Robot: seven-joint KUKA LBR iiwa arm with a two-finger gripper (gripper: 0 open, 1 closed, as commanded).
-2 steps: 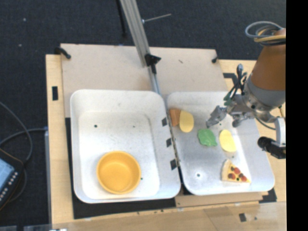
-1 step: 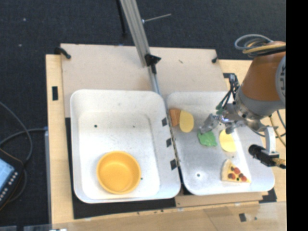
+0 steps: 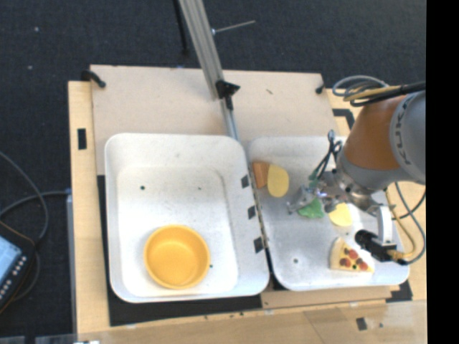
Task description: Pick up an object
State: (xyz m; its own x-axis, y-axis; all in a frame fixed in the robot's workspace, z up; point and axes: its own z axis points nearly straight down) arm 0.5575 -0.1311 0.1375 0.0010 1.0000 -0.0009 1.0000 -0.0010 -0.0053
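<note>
A tan board (image 3: 165, 99) on dark carpet carries two white bins. The left bin (image 3: 129, 156) has one yellow bowl (image 3: 177, 256). In the right bin (image 3: 301, 264), the gripper (image 3: 315, 196) sits low over a green piece (image 3: 311, 209), touching or just above it; whether the jaws are closed, I cannot tell. Nearby: one pizza slice (image 3: 349, 256), one pale yellow piece (image 3: 342, 216), one yellow-and-orange piece (image 3: 272, 179).

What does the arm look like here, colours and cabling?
The arm is grey with a broad orange band above the wrist, rounded and bulky. Thin dark cables loop off its upper side and trail down its right. The pincer is small, grey metal, with green-tinged wires running along the wrist to it.
</note>
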